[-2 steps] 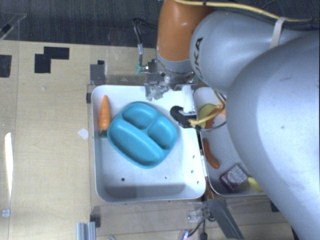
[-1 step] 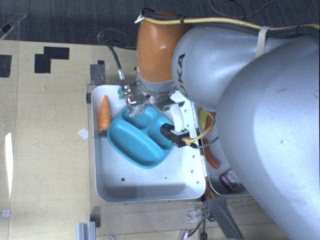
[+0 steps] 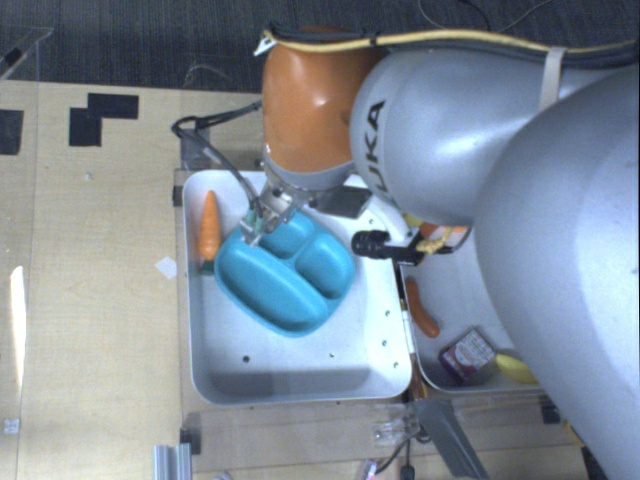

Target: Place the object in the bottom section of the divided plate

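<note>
From above, the left white bin holds a blue divided plate, tilted, with one long section toward the bottom left and two smaller ones toward the upper right. A carrot lies just beside the plate's upper left edge, along the bin's left wall, outside every section. The gripper hangs over the plate's upper left rim, near the carrot; whether its fingers are spread or pressed together cannot be told. The right bin contains a sausage, a purple packet and a yellow item.
</note>
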Robot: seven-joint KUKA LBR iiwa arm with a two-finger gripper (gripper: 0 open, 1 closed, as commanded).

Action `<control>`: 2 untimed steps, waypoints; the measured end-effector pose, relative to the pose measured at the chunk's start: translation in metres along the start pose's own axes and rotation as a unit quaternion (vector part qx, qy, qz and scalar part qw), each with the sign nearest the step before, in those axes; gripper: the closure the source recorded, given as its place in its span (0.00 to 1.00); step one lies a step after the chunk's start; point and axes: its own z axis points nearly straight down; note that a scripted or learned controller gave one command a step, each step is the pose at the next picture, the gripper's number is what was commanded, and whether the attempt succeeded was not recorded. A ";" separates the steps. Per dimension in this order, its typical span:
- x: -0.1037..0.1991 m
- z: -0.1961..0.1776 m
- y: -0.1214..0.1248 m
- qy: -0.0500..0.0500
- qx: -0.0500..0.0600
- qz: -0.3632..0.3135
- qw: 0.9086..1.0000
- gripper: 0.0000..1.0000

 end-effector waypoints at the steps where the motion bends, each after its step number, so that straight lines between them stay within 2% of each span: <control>1: -0.034 0.002 0.035 -0.001 -0.001 -0.066 0.998 1.00; 2: -0.037 -0.043 0.043 -0.002 -0.002 -0.372 0.928 1.00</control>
